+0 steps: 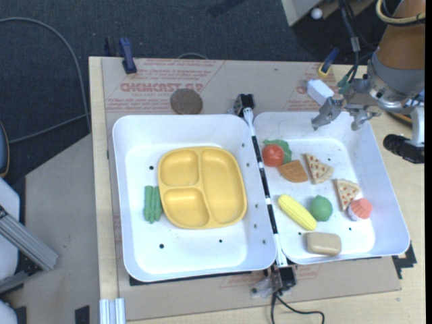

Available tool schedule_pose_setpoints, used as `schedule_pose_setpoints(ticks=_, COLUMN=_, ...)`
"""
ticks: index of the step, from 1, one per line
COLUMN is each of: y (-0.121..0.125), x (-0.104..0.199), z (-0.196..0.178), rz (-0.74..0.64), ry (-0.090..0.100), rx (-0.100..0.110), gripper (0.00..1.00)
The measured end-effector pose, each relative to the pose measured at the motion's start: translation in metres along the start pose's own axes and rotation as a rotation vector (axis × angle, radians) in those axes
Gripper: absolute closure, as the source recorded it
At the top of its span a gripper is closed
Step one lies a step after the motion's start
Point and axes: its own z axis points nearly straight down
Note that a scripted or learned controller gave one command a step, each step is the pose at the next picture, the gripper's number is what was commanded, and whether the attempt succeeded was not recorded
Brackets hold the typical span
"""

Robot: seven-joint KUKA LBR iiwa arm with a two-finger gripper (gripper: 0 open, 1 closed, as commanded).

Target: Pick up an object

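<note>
A: Taking the yellow divided plate as the mark, where is the gripper?

B: Up and to the right of the plate, over the far edge of the right bin; its two fingers are spread apart with nothing between them; the grey wrist and orange band rise behind it toward the upper right corner.

A: And the things it might pick?

B: All to the right of the plate, in that right bin; nearest the plate is a red tomato on a bit of green; just beyond it an orange-brown piece and a pizza slice; further right a second pizza slice touching a red and white piece; lower down a corn cob, a green ball beside it, and a tan bread loaf nearest the front.

A: Anything close by the plate itself?

B: Green beans lie just left of it in the same left bin; a brown disc sits on the bench beyond it.
</note>
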Motion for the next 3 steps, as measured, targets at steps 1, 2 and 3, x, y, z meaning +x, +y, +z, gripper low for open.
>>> schedule_pose_setpoints(ticks=1, y=-0.045, x=0.031, z=0.142, rz=0.001, ry=-0.002, rx=-0.008, gripper=0.00)
schedule_pose_setpoints(ticks=2, y=-0.092, x=0.024, z=0.141, rz=0.000, ry=-0.005, rx=-0.016, gripper=0.00)
schedule_pose_setpoints(ticks=3, y=-0.146, x=0.043, z=0.142, rz=0.001, ry=-0.007, rx=-0.018, gripper=0.00)
